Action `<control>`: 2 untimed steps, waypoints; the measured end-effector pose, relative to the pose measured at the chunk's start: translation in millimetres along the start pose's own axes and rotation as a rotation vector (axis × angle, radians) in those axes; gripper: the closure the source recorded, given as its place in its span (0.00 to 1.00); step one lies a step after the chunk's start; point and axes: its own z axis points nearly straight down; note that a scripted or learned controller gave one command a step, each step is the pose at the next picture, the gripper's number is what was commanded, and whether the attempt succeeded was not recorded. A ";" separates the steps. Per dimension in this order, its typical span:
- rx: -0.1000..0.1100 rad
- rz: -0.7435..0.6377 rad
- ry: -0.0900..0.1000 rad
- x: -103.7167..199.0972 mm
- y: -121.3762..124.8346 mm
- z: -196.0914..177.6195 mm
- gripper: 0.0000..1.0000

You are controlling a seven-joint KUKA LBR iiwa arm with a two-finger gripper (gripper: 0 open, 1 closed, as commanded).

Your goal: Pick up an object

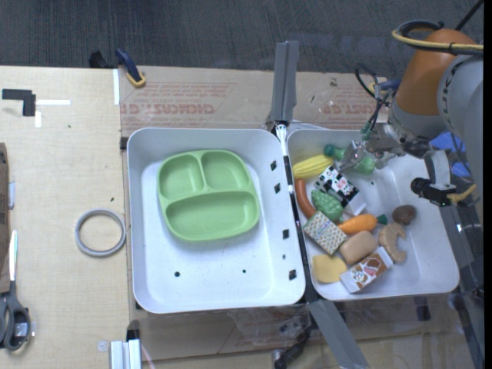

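The right bin [430,283] holds several toy foods: a yellow corn cob [311,165], a black-and-white patterned box [336,183], an orange carrot [358,224], a checkered packet [324,234], a tan bread piece [358,246] and a small carton [368,271]. My gripper [361,157] hangs low over that bin's far part, right beside a small green piece [366,162] near the back wall. Whether it touches that piece is unclear. The grey arm with its orange band [427,79] reaches in from the upper right.
The left bin [223,290] carries a green divided plate [207,194]. On the bench to the left lie a tape ring [100,231] and scissors [11,317]. A blue clamp [131,68] sits behind the bins. A brown ball [404,215] lies near the right bin's right wall.
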 end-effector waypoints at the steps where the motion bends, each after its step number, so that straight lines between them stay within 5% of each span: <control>1: -0.008 0.195 0.001 -13.7 1.8 -12.6 0.00; 2: -0.007 0.035 0.001 54.7 -29.1 18.2 0.00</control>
